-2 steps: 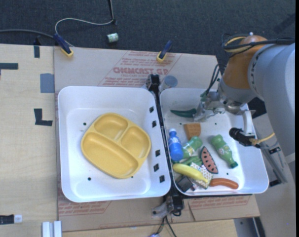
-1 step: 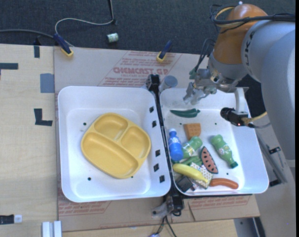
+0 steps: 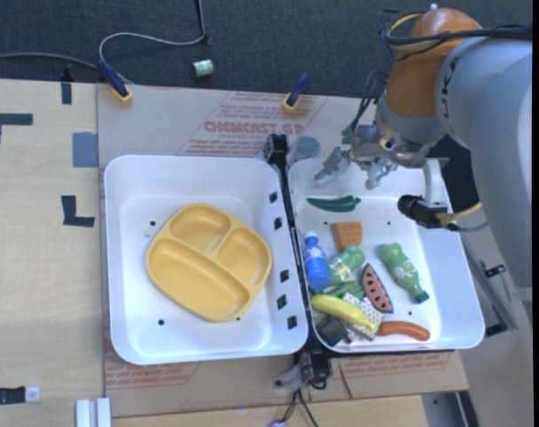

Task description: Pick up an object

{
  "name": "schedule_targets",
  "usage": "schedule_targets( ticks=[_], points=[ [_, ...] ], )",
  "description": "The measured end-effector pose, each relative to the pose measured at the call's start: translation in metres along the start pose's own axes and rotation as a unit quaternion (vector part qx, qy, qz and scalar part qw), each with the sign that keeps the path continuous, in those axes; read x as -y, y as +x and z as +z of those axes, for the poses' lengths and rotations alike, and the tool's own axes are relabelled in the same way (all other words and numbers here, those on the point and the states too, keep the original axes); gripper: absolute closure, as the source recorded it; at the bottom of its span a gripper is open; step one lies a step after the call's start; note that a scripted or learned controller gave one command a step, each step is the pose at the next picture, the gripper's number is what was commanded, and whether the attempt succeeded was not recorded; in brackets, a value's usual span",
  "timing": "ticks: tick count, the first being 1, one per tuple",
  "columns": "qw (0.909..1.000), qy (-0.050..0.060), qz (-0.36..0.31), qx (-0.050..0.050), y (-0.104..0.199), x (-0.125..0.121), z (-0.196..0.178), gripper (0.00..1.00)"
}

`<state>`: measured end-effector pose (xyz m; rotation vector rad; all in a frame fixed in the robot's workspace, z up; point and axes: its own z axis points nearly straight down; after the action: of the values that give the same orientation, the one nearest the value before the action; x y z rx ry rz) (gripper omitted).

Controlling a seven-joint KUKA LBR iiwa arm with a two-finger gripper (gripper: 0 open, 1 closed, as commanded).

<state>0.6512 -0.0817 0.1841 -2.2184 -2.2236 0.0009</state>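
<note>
My gripper (image 3: 351, 173) hangs over the far end of the right bin (image 3: 447, 278), open, with nothing between its fingers. Just below it lies a dark green pepper (image 3: 334, 204). Nearer the front sit a tan cracker (image 3: 346, 234), a blue bottle (image 3: 315, 261), a small green bottle (image 3: 346, 263), a larger green bottle (image 3: 404, 271), a watermelon slice (image 3: 376, 288), a banana (image 3: 337, 308) and a red sausage (image 3: 403, 331).
The left bin (image 3: 127, 238) holds a yellow divided plate (image 3: 209, 261). A black divider (image 3: 285, 229) runs between the bins. Blue-and-yellow clamps (image 3: 115, 80) and a cable lie at the back of the bench. The arm's orange band (image 3: 425, 52) looms at the upper right.
</note>
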Motion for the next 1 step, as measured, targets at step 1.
schedule_targets(
  ticks=[1],
  points=[
    [1.0, 0.0, 0.001, 0.0, -0.0311, 0.0458, 0.0988, 0.0]
  ],
)
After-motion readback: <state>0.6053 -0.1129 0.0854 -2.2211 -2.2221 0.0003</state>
